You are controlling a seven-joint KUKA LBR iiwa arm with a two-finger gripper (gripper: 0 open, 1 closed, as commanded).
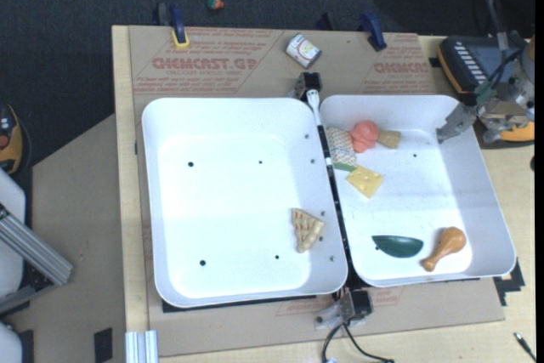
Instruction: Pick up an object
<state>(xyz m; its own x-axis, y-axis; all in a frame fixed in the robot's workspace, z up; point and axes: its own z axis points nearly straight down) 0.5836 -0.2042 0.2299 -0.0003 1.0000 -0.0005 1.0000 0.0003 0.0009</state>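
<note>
In the right bin (pixel 476 183) lie a pink round toy (pixel 365 134) with a tan piece (pixel 389 139) beside it, a checkered piece (pixel 341 146), a yellow cheese wedge (pixel 365 181), a dark green object (pixel 398 246) and a brown drumstick (pixel 444 246). A tan waffle-like wedge (pixel 307 229) rests in the left bin (pixel 170 183), near its right wall. My gripper (pixel 455 125) hangs over the right bin's far right corner, apart from every object. Nothing is visible in it.
A small white box (pixel 303 50) sits on the board behind the bins. Blue clamps (pixel 176 19) (pixel 371 30) hold the board's far edge. A dark device (pixel 466 64) lies at the far right. Most of the left bin's floor is bare.
</note>
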